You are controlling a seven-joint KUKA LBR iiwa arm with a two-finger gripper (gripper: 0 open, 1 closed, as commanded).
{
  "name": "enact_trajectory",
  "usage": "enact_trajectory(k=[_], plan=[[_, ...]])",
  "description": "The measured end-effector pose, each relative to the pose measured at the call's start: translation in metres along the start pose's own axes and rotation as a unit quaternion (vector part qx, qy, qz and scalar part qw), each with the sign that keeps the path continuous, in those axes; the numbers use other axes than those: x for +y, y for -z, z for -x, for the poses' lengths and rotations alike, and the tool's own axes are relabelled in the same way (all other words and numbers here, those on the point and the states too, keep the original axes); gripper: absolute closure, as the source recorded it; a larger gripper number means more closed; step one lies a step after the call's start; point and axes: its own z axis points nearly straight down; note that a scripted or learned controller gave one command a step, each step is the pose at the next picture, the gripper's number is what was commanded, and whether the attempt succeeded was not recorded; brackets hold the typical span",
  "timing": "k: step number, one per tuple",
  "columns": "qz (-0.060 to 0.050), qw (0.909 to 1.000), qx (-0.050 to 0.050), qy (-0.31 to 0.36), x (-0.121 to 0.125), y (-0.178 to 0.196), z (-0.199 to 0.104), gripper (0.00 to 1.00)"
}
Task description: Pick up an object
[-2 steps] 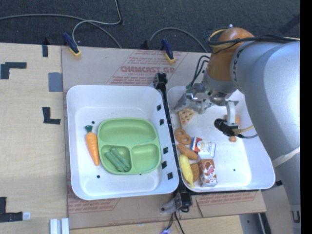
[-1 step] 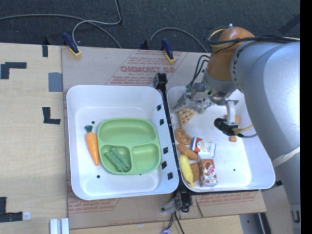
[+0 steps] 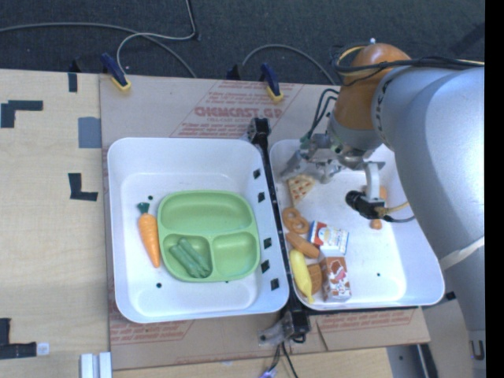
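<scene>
- Cardboard (image 3: 157,116) lines our bench beneath both white bins.
- We see the gripper (image 3: 311,162) low in the right bin (image 3: 394,278), just above the waffle (image 3: 300,187).
- We cannot tell how the gripper is set.
- Our left bin (image 3: 130,164) holds a green tray (image 3: 209,235) and carrot (image 3: 149,238).

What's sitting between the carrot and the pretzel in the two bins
In the camera view, the green divided plate lies between the carrot and the pretzel, along with the bins' adjoining walls.

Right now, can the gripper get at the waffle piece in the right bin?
Probably yes. The gripper hangs low over the far left corner of the right bin, right beside the waffle piece, which lies flat with nothing on top. The pretzel sits close below it, but apart.
</scene>
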Motion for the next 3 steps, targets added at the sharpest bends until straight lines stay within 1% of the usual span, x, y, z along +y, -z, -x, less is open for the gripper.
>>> enact_trajectory(k=[1,2,3], plan=[[0.000,1.0000,0.000,0.000,0.000,0.000,0.006,0.00],[0.000,1.0000,0.000,0.000,-0.013,0.000,0.000,0.00],[0.000,1.0000,0.000,0.000,-0.013,0.010,0.000,1.00]])
